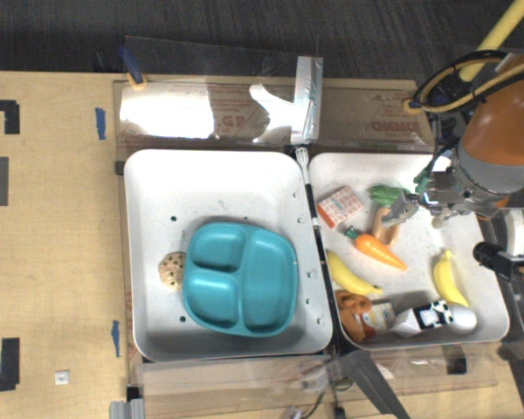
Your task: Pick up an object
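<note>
We see the end effector (pixel 400 215) hovering over the right white bin (pixel 498 321), just above the orange plastic carrot (pixel 380 250); we cannot tell its state. The carrot looks light, rigid and slick, so we judge its thicker middle grips best.

Tan wooden bench (pixel 52 234), black tape marks along left edge, blue tape bits near the bins. Two shallow white bins side by side, touching at the middle: left bin (pixel 148 182), right bin (pixel 493 326). Cardboard sheet (pixel 367 116) with a clear shiny panel (pixel 210 103) lying along the far side, just behind both bins.
</note>
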